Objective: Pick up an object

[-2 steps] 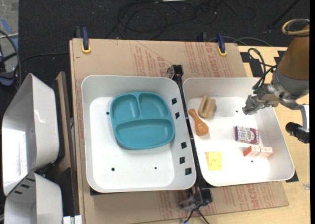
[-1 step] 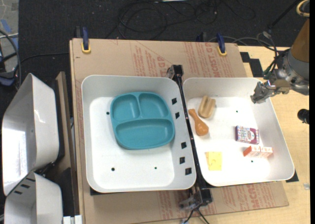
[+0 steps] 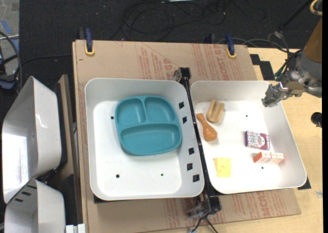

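Note:
The right bin (image 3: 241,188) holds several small items. A tan bread-like piece (image 3: 215,111) lies at its upper left, and an orange spoon-shaped toy (image 3: 207,127) sits just below it. A purple carton (image 3: 257,139) rests toward the right, with an orange and white box (image 3: 269,157) below it. A yellow square (image 3: 222,167) lies near the front. My gripper (image 3: 271,96) hangs over the bin's upper right corner, apart from every item, with nothing between its fingers that I can make out.
The left bin (image 3: 102,175) carries a teal divided plate (image 3: 148,125). A black divider with clips (image 3: 191,129) runs between the bins. Brown board (image 3: 154,58) lies under both, held by blue and yellow clamps (image 3: 89,42) at the back. White containers (image 3: 28,129) stand at the far left.

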